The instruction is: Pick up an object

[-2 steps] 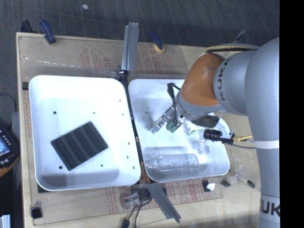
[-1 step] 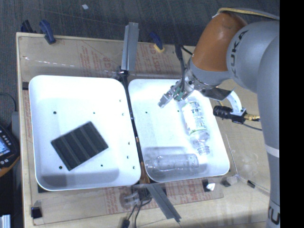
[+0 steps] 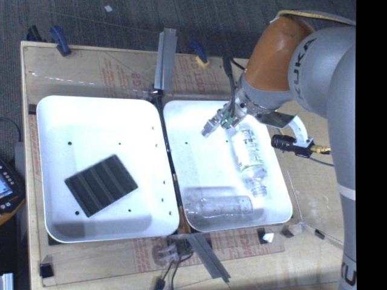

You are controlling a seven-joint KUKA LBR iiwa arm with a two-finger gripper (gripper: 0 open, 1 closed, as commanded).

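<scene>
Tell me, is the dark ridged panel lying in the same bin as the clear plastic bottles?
No, the dark ridged panel lies alone in the left bin, while both clear plastic bottles lie in the right bin.

You can read "KUKA" in dark letters on the grey arm [image 3: 314, 53], at two o'clock; the bottle label [image 3: 249, 147] is illegible.

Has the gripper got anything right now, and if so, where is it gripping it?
Nothing shows between the fingers of the gripper, which hangs above the right bin. Both clear bottles lie on the bin floor.
</scene>
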